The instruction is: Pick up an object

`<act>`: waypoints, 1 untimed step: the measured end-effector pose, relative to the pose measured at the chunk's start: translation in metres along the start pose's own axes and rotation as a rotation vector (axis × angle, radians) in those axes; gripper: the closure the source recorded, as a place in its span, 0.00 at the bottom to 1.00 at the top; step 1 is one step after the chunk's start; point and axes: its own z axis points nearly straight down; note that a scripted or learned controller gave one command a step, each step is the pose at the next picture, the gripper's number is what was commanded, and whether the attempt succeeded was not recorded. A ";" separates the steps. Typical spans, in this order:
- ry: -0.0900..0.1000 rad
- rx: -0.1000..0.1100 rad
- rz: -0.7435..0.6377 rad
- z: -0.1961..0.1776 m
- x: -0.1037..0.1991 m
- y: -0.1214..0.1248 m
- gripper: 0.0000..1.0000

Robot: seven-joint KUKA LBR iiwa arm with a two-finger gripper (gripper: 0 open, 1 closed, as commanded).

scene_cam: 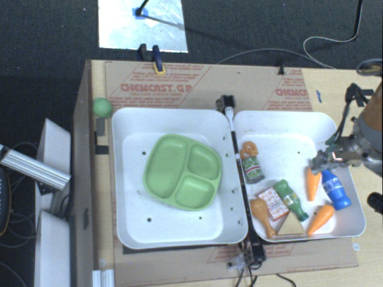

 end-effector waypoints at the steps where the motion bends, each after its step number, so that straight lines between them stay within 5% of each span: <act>1: -0.001 0.003 0.007 0.012 -0.024 -0.002 1.00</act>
